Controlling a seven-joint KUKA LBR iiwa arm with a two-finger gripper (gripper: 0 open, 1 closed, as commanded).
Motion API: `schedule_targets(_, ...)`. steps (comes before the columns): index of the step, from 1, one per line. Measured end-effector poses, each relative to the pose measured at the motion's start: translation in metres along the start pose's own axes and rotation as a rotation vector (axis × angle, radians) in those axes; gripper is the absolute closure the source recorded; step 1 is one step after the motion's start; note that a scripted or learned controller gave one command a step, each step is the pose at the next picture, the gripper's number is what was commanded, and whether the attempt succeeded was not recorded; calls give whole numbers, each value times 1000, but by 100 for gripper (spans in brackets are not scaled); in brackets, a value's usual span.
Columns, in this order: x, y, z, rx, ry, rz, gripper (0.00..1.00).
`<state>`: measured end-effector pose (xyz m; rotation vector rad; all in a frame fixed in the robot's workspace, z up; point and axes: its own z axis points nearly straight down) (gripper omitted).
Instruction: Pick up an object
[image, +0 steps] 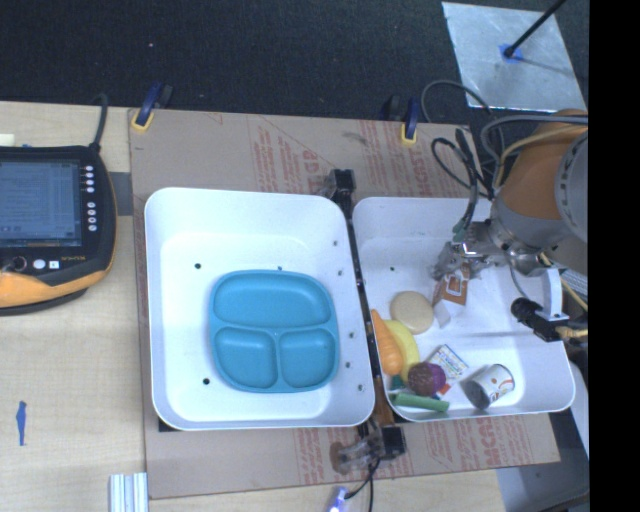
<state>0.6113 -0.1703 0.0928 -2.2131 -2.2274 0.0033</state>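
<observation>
Noted a black and orange pendant (40, 225) on the bench at far left. Found the left bin (160, 215) next, holding a blue divided tray (272, 330) flat near its middle. Saw in the right bin (400, 240), along its left wall, an orange piece (382, 345) touching a yellow piece (403, 345), with a pale round lump (412, 312) just above them. Spotted a purple ball (427, 378), a green stick (420, 402) and a small can (490, 383) along the near wall. Found a brown packet (452, 290) just under the gripper (458, 265), low over the bin's middle; could not tell whether open, closed or gripping.
</observation>
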Motion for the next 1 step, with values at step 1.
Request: schedule_targets(1,54,33,0,-2,0,0,100)
